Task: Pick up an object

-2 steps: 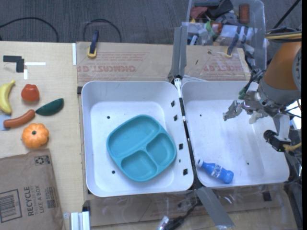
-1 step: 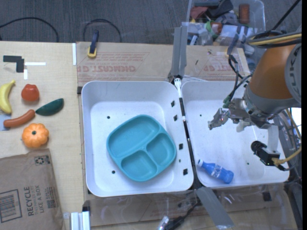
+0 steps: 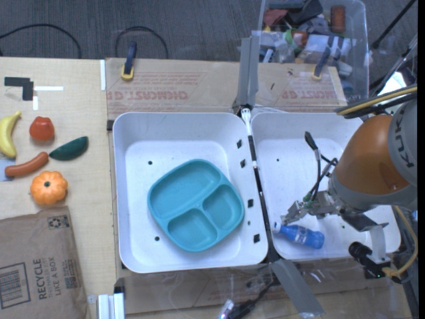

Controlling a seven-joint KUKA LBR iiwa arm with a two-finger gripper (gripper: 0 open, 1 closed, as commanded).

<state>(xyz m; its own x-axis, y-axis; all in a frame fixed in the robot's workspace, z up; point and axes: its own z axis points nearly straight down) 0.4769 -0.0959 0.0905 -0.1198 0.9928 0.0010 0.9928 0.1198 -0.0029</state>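
Field notes, bench seen from above at a slant.

Two shallow white bins side by side. Left bin (image 3: 129,178) holds a teal divided plate (image 3: 196,205) with three compartments, lying flat near the bin's middle, tilted a little off the bin's axes.

Right bin (image 3: 285,138): a small blue plastic bottle (image 3: 302,236) lies on its side near the front wall, pale cap end toward the divider between the bins.

Arm (image 3: 372,161) reaches in from the right, grey with the orange band bulking over the right bin's far side. Gripper (image 3: 295,211) sits low in the right bin, just above and beside the bottle, pointing toward the divider. Whether it is open or closed: cannot tell; metal parts blur together at this angle. Nothing is visibly held. Bottle looks to be resting on the bin floor, close to the gripper tip; contact not clear.

Left of the bins, on the wooden bench top: toy banana (image 3: 8,133), tomato (image 3: 42,129), dark green cucumber (image 3: 69,148), sausage (image 3: 26,165), small orange pumpkin (image 3: 48,187). Cardboard piece (image 3: 36,268) marked "RECYCLE" in the near left corner.

Behind the right bin, a clear plastic box (image 3: 312,32) full of mixed items, too jumbled to name.
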